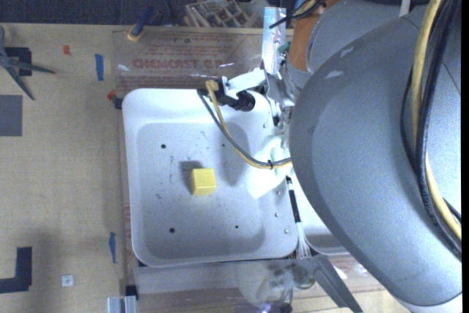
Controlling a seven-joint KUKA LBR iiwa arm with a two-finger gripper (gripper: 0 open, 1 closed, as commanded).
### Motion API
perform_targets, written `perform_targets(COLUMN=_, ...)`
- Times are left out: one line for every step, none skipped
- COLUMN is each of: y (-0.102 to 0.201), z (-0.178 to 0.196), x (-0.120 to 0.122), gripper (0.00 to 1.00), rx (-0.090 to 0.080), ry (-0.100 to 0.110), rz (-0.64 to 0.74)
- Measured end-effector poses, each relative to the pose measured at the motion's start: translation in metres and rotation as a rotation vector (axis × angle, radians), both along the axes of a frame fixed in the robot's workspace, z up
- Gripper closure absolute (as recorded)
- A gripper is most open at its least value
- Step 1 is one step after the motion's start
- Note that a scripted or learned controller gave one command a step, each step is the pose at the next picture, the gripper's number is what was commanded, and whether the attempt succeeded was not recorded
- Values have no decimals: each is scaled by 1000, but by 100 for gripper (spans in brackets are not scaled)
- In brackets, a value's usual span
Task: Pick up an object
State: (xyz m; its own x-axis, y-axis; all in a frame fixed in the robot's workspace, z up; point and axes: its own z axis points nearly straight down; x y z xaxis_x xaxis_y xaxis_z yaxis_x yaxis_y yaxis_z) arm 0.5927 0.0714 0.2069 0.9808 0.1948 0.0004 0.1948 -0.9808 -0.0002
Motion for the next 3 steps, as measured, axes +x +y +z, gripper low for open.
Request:
perform_targets(y=-2, z=9, x=1, gripper=100, rx=0, ry=0, rz=-6)
perform_targets(y=-3, z=-23, x=-46, gripper=100, rx=1, ry=7, rz=169)
perform_targets(y=-43, z=-23, x=-17, gripper=100, rx=0, ry=3, rz=6)
